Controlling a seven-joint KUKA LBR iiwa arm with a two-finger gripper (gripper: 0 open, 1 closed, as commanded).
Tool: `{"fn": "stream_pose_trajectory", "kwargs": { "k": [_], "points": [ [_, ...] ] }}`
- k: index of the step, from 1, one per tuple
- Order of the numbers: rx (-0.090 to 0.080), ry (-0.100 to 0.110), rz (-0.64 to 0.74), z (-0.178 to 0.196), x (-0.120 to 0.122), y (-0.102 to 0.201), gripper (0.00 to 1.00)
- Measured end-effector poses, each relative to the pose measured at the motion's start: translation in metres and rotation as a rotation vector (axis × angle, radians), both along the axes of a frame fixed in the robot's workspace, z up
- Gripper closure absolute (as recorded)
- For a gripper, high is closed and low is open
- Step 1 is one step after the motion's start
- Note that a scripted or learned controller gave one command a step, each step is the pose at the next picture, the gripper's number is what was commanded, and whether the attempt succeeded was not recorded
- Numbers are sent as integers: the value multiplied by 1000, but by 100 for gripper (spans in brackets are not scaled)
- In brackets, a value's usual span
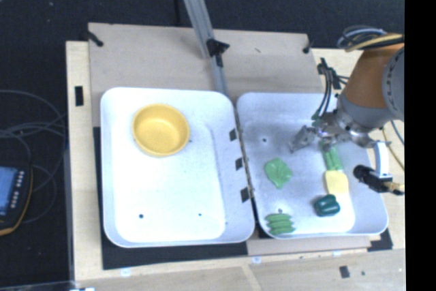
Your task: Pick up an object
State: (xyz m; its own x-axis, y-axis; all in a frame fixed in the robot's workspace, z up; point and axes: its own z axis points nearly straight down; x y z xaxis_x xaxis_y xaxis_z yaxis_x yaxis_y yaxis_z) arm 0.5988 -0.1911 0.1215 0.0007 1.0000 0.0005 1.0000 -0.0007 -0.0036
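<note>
1. The surface [82, 146] carries two shallow white bins side by side. The left bin [170, 215] holds a yellow bowl [161, 130] near its upper left corner. The right bin [272, 112] holds every small thing worth picking.

2. The arm [371, 82] reaches in from the right, its orange band above the wrist, and hangs over the upper right part of the right bin.

3. The gripper [315, 138] sits low over bare bin floor. Its fingers look spread, one tip pointing left, with nothing between them. The blur leaves the exact gap unclear.

4. The likeliest target, in my judgement, is the green and yellow brush-like object [334, 174]. It lies lengthwise just below and to the right of the fingers, green end nearest them, seemingly not touching.

5. A light green leafy piece [278, 172] lies below and left of the fingers, near but apart.

6. A dark teal block [326, 205] sits at the yellow end of the long object, close to touching it. A ribbed green piece [279, 222] lies near the bin's lower edge.

7. To do the step well, centre the fingers over one object, straddle its narrow width, then descend fully before closing. Avoid the teal block and the bin wall.
</note>
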Motion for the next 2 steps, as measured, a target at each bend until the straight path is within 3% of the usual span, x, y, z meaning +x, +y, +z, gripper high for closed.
{"fn": "stream_pose_trajectory", "kwargs": {
  "k": [1,2],
  "points": [
    [-1,-6,-1,13,1,-1,100],
    [-1,-8,1,58,5,4,100]
  ]
}}
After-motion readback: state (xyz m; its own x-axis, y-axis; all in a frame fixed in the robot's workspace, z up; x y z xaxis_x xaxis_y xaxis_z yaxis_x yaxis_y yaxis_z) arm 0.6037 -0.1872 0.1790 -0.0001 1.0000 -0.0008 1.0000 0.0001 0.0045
